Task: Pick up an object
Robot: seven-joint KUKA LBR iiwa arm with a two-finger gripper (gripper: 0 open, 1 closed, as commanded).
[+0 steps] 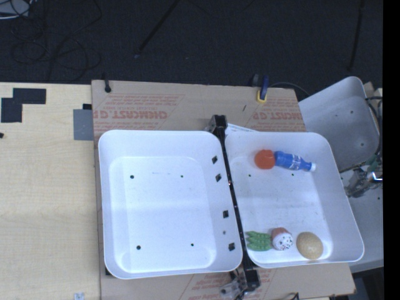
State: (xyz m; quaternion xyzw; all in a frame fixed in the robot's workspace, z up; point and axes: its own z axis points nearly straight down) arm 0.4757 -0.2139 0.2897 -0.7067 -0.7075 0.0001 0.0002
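Approach stage, nothing lifted yet; grip of pincer [367,179] impossible to tell, just off right bin [342,186] rim. Called next for descent onto blue bottle [294,162] near far rim.

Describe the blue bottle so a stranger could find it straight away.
Look in the right white bin, toward its far edge. The blue bottle lies on its side there, touching an orange ball. It is the only blue, elongated item; the rest are near the bin's front edge.
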